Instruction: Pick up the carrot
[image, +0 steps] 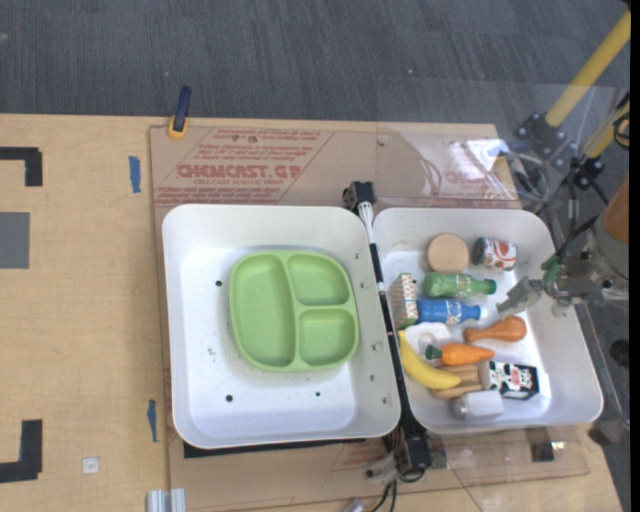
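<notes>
Meanwhile, the carrot (466, 354) was seen lying in the right bin (570, 385), toward its front edge, between a banana (428, 366) and an orange squash-shaped toy (499, 329). The gripper (530, 290) was positioned over the bin's right edge, and nothing was held in it; its opening could not be judged.

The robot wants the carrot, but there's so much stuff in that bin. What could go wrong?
The carrot lies packed between a banana and another orange piece, so the gripper might grab or knock those instead. The gripper sits up near the bin's right wall, so it could bump the blue bottle on its way.
</notes>
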